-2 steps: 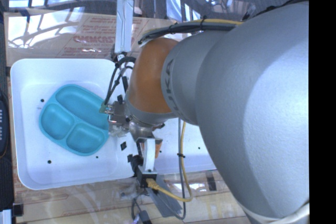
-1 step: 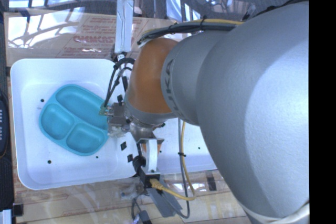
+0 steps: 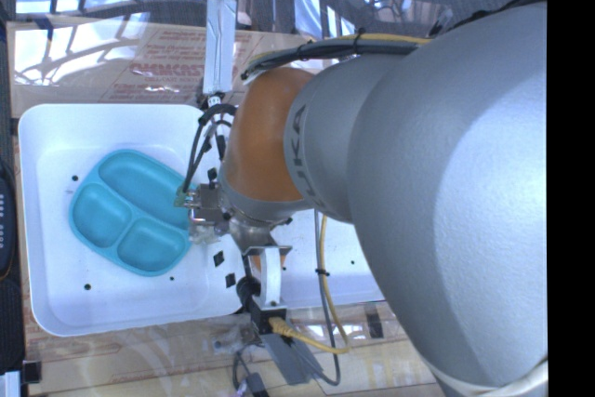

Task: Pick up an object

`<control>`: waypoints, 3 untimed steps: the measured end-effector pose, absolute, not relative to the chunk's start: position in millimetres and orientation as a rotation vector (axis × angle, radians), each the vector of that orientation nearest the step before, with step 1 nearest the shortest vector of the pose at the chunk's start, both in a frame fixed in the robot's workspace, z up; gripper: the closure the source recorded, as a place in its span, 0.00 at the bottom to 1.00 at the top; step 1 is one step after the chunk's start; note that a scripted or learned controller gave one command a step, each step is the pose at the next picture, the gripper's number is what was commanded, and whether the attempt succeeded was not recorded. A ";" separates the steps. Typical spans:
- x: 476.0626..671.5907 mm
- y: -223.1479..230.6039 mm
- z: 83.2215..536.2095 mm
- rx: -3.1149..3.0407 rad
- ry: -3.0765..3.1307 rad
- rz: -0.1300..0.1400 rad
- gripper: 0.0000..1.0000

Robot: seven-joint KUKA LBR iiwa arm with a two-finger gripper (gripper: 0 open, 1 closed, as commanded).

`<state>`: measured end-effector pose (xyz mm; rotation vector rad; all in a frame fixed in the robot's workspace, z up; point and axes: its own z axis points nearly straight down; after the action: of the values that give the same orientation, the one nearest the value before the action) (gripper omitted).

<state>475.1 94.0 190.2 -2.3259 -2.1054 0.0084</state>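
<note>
A blue plate with three compartments [image 3: 130,211] lies flat in the left white bin [image 3: 56,135], towards its middle. My gripper [image 3: 203,215] hangs at the plate's right edge, close to the wall between the two bins. The big grey arm with its orange band [image 3: 270,144] covers the gripper from above, so I cannot see whether it touches the plate.
The arm hides most of the right bin [image 3: 358,279]; a strip of its white floor shows under the wrist. Brown cardboard [image 3: 158,60] lies behind the bins. The left bin's floor around the plate is bare white.
</note>
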 end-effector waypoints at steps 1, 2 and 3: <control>476.4 91.7 190.9 -2.454 -1.967 -0.001 1.00; 475.7 95.1 190.5 -2.402 -2.026 0.002 1.00; 497.4 104.6 184.3 -2.319 -2.119 0.004 1.00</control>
<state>497.4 104.6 184.3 -2.3189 -2.1185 0.0038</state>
